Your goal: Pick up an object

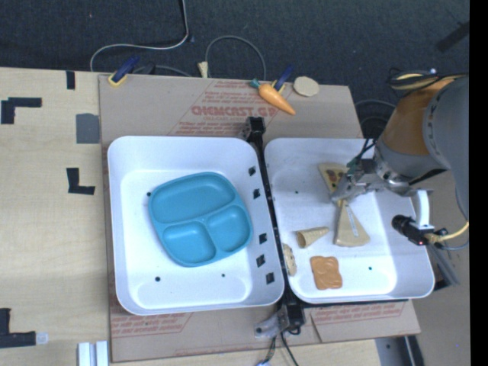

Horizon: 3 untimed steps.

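Lying in the right bin (381, 284), several small food pieces: a tan wedge (351, 231) near the middle, long axis running from narrow tip at top to broad end at bottom; a yellowish slice (331, 176) just above it; a cone-shaped piece (310, 237) to the wedge's left; a brown toast-like piece (326, 272) below. Directly over the gap between slice and wedge, the tool (352, 187), reaching in from the right on the grey arm (427, 139). Wedge tip touching or just under the tool, body trailing away toward the bin's near edge; slice just beside the tool on its upper left. Impossible to tell from this slant whether the tool is spread, pressed together or pinching anything. Probably either of those two pieces as the target, the wedge the likelier, with a grasp across its narrow end. In the left bin (126, 204), a blue divided plate (200, 217). On the tabletop beyond the bins, a toy carrot (275, 98) and a pale disc (306, 87).
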Motion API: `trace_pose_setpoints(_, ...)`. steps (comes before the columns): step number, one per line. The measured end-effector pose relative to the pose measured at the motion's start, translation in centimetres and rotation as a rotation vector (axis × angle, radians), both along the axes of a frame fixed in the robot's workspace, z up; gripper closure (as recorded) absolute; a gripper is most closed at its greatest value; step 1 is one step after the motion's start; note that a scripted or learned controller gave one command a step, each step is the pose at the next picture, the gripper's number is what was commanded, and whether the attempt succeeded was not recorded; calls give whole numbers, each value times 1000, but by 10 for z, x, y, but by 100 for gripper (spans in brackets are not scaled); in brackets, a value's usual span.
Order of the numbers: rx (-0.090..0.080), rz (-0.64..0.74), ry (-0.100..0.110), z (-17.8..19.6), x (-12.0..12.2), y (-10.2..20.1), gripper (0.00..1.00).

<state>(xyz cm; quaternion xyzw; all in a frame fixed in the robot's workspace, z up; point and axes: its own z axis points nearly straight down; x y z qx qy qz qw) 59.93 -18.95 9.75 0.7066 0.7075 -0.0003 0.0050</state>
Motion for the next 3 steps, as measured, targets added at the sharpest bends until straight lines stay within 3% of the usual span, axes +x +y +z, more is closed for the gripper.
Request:
trace_pose_setpoints(1,10,0,11,49,-86,53,100)
trace_pose_setpoints(2,0,0,-15,-8,-54,78,100)
trace_pose_setpoints(3,8,7,-7,122,-30,132,100)
